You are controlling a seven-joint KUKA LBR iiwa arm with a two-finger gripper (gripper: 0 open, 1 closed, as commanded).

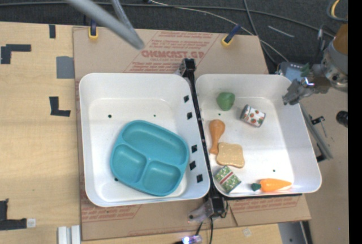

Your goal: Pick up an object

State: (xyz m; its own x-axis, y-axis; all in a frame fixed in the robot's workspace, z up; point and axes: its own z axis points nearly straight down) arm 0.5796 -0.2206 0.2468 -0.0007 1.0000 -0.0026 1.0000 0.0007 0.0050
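While jaws (pixel 294 93) hover at right bin's (pixel 300 124) upper right rim, whether apart or together cannot tell. Nearest object, small can (pixel 253 116), lies down-left of jaws inside bin, tipped on side, long axis slanting.

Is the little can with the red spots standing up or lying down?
Lying down. The can rests on its side on the floor of the right bin, with one round end facing up-left, beside the green ball.
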